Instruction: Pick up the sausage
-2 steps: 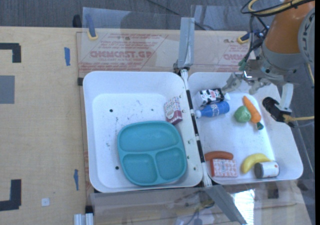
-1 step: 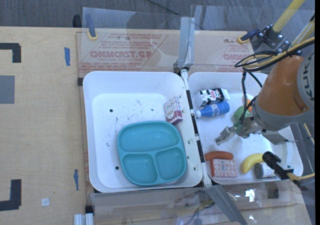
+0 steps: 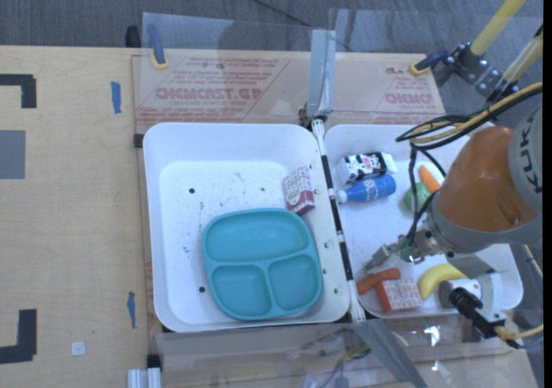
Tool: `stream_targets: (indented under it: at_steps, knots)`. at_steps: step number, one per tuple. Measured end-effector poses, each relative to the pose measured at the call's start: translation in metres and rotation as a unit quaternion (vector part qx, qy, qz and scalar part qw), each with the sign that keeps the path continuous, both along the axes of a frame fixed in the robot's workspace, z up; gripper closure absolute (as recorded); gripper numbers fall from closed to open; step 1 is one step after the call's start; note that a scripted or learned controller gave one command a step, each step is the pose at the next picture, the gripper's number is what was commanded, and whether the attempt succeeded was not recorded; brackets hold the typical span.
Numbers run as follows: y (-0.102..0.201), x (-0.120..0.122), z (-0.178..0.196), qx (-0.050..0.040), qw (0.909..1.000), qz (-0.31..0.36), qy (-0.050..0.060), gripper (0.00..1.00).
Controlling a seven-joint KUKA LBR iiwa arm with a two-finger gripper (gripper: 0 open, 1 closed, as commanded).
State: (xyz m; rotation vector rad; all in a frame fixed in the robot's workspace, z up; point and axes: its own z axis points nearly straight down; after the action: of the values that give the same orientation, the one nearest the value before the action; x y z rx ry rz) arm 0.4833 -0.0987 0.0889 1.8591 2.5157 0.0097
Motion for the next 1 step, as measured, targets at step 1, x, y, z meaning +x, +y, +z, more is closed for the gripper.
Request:
stream_targets:
  at_steps: [1]
  knots:
    - [-0.0052,0.0111,-0.0002,0.0012,1.0000,-0.006,0.003,0.00]
